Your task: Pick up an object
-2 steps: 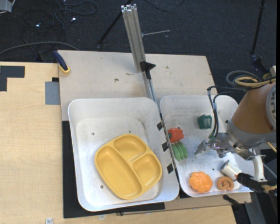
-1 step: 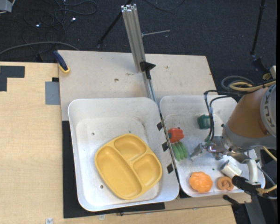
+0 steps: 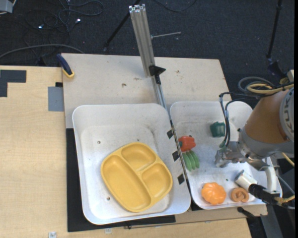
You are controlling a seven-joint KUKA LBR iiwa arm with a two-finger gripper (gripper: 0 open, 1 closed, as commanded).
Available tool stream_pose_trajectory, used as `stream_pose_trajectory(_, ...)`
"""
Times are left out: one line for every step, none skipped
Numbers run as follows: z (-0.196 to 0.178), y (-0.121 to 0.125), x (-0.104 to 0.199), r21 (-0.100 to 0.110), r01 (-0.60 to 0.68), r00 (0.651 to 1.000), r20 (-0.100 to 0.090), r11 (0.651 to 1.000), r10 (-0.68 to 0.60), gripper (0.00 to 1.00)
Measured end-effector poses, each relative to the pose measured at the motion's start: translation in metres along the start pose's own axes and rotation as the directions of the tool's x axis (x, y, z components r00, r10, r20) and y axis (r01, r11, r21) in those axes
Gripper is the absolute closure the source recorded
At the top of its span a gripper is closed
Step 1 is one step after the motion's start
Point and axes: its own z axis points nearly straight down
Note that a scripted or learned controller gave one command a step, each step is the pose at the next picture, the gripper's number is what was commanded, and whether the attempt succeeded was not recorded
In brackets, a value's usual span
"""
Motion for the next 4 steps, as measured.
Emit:
stream_pose_trajectory(-0.045, -0.006, 0.002, 0.005, 0.004, 1.0, 0.004, 1.0, -0.004, 1.0)
stream_pose_trajectory(-0.1, 0.003, -0.005, 0.003, 0.004, 1.0, 0.005, 1.0, -0.004, 1.0)
stream_pose_trajectory(-0.12, 0.004, -0.005, 0.006, 0.005, 1.0, 0.004, 1.0, -0.005, 1.0)
stream_pose_trajectory(-0.13, -0.004, 0.047, 0.009, 0.008, 1.0, 0.0, 1.0, -0.008, 1.0)
